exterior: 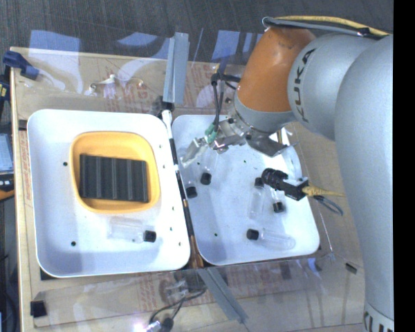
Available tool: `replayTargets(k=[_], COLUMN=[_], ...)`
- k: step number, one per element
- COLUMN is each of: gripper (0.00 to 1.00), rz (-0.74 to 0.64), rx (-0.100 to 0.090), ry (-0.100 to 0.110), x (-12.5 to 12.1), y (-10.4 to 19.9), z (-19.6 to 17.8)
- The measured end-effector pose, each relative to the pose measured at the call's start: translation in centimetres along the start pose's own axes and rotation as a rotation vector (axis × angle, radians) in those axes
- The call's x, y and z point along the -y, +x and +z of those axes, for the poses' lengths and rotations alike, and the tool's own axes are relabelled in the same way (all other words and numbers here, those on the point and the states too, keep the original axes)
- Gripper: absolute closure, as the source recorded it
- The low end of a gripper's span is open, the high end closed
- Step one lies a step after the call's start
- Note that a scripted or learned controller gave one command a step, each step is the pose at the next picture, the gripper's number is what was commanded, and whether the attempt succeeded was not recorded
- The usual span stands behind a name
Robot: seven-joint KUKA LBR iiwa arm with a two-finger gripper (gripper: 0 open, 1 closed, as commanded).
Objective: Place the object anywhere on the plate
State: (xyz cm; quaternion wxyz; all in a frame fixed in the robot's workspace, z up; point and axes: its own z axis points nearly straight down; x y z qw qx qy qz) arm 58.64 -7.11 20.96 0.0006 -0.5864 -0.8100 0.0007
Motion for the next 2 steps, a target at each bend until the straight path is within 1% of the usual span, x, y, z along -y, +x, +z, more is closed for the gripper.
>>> replayTargets(k=[1,2], gripper=[0.00,0.00], rz=[-0.076,-0.076], rx=[0.000,0.000], ry=[-0.002,0.002], x=[-0.1,-0.1], y=[9.1,9.3], z=[-4.7,-3.6])
